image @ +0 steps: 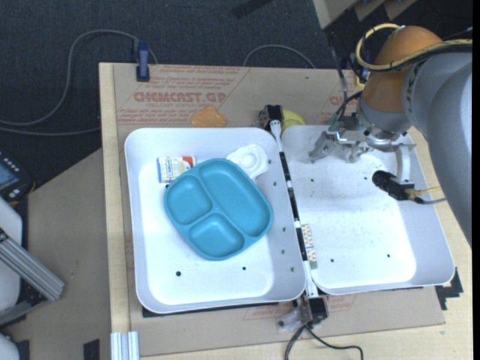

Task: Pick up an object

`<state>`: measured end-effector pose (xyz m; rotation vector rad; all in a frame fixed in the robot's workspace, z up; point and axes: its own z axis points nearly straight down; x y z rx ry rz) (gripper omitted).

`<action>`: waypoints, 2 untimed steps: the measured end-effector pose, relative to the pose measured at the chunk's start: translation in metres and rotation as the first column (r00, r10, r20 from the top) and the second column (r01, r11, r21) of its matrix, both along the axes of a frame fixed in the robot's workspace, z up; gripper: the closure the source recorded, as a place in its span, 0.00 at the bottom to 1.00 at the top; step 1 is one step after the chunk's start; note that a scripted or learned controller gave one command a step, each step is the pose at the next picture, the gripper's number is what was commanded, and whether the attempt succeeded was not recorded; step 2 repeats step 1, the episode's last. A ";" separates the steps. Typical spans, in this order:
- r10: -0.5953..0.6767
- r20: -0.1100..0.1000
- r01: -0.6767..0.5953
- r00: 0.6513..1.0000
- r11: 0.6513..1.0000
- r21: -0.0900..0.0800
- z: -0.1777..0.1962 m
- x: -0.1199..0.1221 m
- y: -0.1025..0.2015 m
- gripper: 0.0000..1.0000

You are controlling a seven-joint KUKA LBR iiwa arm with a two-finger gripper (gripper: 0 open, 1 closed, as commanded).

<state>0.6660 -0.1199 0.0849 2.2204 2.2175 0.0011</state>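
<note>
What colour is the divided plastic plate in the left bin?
Light blue: the three-compartment divided plate shows best in the camera view.

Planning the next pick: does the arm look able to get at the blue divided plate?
Probably yes. The blue divided plate lies open from above in the left bin, while the hand hovers over the right bin.

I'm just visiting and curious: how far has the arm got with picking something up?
Nothing looks picked up yet. The gripper hangs over the right bin, while the blue divided plate, a small carton and a white lid-like piece lie in the left bin. Reaching and grasping remain.
</note>
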 end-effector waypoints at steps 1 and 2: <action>0.003 -0.004 -0.003 1.000 1.000 0.003 0.000 -0.003 0.017 0.00; 0.003 -0.004 -0.003 1.000 1.000 0.003 0.000 -0.003 0.017 0.00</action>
